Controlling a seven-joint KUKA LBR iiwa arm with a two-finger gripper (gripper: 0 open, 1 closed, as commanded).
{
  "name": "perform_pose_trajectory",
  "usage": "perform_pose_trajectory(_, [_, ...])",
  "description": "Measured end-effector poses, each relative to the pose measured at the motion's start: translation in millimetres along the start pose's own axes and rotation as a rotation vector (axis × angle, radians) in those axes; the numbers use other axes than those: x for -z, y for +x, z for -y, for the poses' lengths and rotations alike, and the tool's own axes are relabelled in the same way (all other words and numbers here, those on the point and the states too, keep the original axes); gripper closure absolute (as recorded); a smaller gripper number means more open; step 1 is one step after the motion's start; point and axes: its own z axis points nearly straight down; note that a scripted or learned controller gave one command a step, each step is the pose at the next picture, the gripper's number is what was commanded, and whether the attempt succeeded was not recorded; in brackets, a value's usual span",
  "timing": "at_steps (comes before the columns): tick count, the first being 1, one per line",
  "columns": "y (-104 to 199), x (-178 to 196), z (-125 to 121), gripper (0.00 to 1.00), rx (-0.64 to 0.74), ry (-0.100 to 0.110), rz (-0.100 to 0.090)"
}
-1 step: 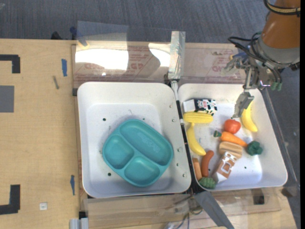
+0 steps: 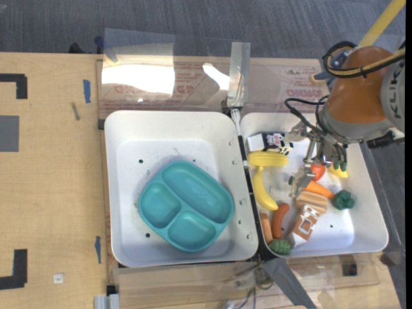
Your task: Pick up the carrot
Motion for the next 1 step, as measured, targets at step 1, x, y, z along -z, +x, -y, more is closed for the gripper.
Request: perform_pose_trajectory(1, [39.6,-27.9,79.7,0.0,0.109,0.004,0.01])
